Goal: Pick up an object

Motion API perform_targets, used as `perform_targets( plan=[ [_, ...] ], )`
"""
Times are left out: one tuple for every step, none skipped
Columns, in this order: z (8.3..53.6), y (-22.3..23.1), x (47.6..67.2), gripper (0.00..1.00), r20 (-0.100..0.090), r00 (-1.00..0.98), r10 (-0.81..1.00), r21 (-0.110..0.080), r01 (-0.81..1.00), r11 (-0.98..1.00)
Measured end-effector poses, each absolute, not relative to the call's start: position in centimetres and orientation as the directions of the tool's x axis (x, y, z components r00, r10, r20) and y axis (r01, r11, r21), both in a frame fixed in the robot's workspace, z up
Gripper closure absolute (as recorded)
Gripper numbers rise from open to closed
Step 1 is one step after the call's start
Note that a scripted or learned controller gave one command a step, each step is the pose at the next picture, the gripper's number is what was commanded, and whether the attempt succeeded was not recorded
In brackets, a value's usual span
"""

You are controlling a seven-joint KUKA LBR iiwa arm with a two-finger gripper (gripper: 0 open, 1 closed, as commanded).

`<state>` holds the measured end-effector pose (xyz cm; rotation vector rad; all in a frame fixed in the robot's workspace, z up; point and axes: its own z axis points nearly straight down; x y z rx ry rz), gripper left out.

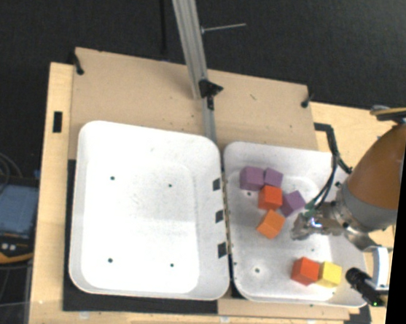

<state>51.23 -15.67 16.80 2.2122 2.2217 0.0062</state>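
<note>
The right bin [247, 284] holds several small blocks. Two purple blocks [259, 178] lie side by side near its far edge, with an orange-red block [271, 197] just below them and a third purple block [293, 202] to the right. An orange block [271, 224] sits mid-bin. Near the front right lie a red-orange block [306, 271] and a yellow block [331, 274], touching. My gripper [305, 226] reaches in from the right and hangs just right of the orange block and below the third purple block. Nothing shows between its fingers.
The left bin [142, 209] stands beside the right one, with black clips along their shared wall. A slanted metal rail [192, 42] runs from the top of the view down to the bins' far edge. A handheld console [5, 214] lies off the bench at left.
</note>
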Motion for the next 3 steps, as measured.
perform_targets(
  plan=[
    [21.8,-15.3,50.6,1.00,-0.002,-0.004,1.000,0.008,1.000,0.004],
    [28.1,-15.4,51.3,1.00,-0.003,-0.004,1.000,0.009,1.000,0.004],
    [26.9,-10.1,50.6,1.00,0.000,-0.006,1.000,0.001,1.000,0.006]
  ],
)
